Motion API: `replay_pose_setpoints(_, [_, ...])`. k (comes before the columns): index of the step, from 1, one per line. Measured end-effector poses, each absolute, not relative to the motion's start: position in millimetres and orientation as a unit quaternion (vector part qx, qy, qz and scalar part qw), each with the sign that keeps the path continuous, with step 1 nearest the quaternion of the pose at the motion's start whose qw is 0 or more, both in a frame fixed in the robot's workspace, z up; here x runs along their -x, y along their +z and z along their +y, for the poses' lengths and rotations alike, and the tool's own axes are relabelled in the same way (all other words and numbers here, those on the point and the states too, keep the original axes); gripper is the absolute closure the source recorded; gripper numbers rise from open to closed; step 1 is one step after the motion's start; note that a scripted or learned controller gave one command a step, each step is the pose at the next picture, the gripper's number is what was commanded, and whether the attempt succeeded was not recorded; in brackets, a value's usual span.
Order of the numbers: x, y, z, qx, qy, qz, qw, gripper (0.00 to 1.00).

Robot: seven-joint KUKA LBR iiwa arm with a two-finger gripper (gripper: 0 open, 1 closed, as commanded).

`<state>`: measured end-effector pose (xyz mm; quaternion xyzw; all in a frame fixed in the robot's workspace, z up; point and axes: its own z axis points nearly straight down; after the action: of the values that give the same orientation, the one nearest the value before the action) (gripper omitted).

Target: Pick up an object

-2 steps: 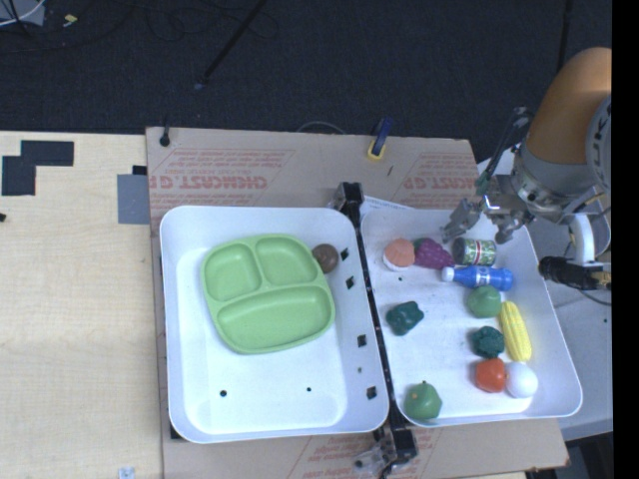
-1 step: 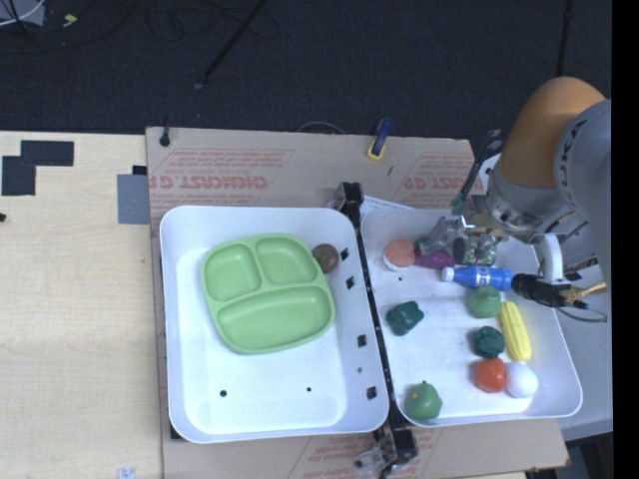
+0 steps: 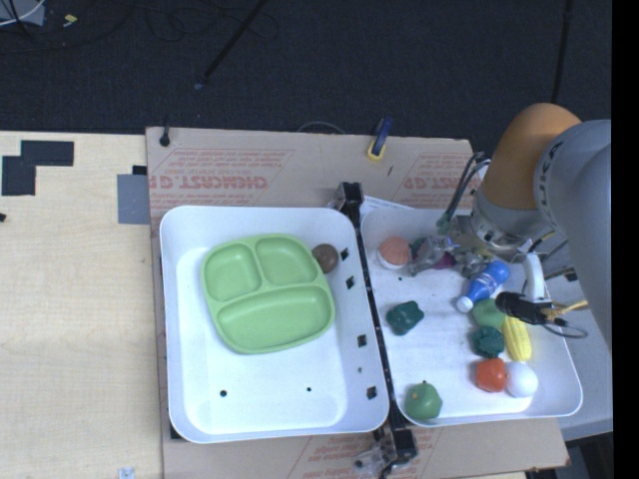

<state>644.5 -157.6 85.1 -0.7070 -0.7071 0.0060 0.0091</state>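
Observation:
My gripper [image 3: 431, 254] is low in the right bin [image 3: 439, 362], near its back, just right of a pink-orange round object [image 3: 395, 251]. Whether it touches that object is unclear. A blue bottle [image 3: 482, 282] lies just right of the gripper. Also in this bin are a dark green lump [image 3: 404, 316], a green apple [image 3: 423, 400] at the front edge, a yellow corn cob [image 3: 517, 337], an orange-red ball [image 3: 490, 374] and a white ball [image 3: 521, 379].
The left bin [image 3: 190, 367] holds a green divided plate [image 3: 268, 292], with a small brown ball [image 3: 324, 257] by its right wall. Two more green pieces [image 3: 488, 327] lie beside the corn. The grey arm [image 3: 559, 188] comes in over the right bin's back right corner.

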Motion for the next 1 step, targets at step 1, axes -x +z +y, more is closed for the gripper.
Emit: replay_pose_setpoints(1, [-644.0,94.6,-158.3,0.707,0.0068,-0.707,0.009,1.0])
